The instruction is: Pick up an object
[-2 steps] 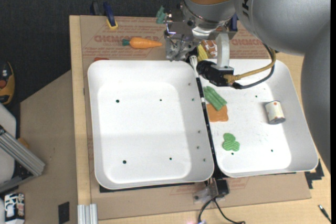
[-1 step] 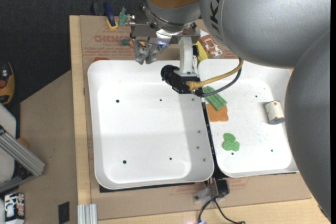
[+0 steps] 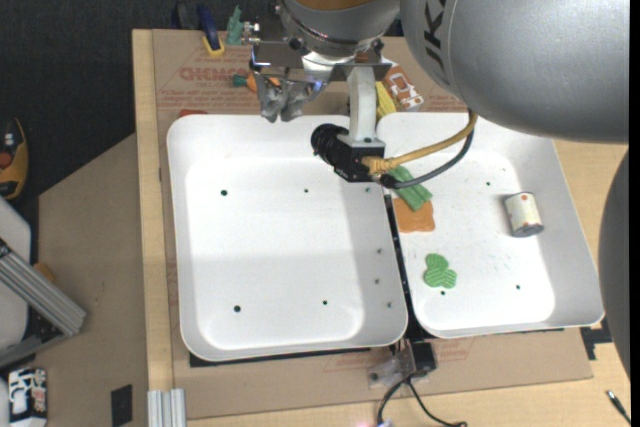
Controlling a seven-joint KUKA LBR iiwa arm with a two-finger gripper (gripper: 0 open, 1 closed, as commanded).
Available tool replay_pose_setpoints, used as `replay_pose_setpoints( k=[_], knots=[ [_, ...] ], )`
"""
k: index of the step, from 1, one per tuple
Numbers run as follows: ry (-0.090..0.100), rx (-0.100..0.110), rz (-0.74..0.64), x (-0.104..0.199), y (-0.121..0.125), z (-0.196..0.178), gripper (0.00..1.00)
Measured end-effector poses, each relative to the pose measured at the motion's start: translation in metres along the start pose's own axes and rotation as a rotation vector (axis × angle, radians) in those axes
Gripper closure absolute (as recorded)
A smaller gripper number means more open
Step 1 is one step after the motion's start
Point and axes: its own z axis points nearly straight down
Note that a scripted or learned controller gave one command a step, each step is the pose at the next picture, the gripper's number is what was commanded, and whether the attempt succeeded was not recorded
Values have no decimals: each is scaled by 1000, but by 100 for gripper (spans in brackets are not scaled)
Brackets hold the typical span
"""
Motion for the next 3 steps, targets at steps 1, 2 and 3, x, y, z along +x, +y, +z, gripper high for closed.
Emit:
replay_pose_setpoints(
  k=[1, 2, 3],
  knots=[
    [-6, 10, 15, -123, -52, 21, 100],
    [-1, 8, -9, 0, -91, 32, 100],
    [-7, 13, 13, -90, -91, 95, 100]
  ],
)
